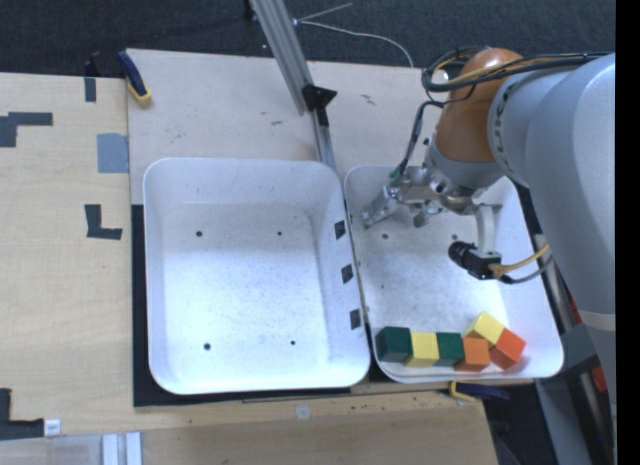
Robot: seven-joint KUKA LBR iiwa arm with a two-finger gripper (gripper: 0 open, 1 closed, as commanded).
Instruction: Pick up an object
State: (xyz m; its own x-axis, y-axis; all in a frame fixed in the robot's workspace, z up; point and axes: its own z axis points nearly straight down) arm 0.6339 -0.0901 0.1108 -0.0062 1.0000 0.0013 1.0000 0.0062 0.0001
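The gripper (400,203) hangs over the far part of the right bin (420,283), and I cannot tell if it is open or shut, but nothing is seen in it. The blocks (450,345) lie in a row along the near edge of that bin, from a dark green one (394,342) on the left to an orange one (508,347) on the right, so the arm (540,123) would have to come nearer and a bit right. No words can be read on anything.
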